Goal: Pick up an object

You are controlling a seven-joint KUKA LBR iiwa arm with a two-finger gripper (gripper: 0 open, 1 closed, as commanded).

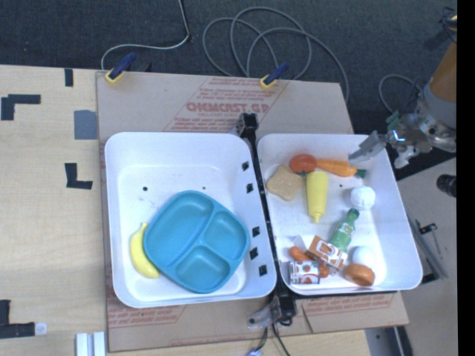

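- Pincer of the grey arm (371, 148) hangs over the far right corner of the right white plastic bin (404, 221); its two fingers stand apart with nothing between them.
- Closest to it lies the orange plastic toy carrot (335, 167), touching a round red-orange toy tomato (302, 162) at the far side of that bin. The carrot looks light, stiff and smooth, so it is likely to slip; a hold across its thick middle seems safest.
- Just nearer sits a yellow squeeze bottle with a tapered tip (317, 193), rigid and glossy, best taken across its body.
- Beside it to the left rests a tan sponge-like slab shaped as bread (284, 183), probably soft and yielding.
- A small white ball (363, 196) and a green clear-plastic bottle (344, 229) lie toward the right wall; the ball would likely roll away from closing fingers.
- Small printed cartons (315, 258) and an orange-brown oval toy (359, 274) crowd the near edge.
- In the left white bin (119, 199) a blue divided plastic plate (196, 240) partly covers a yellow toy banana (140, 254).
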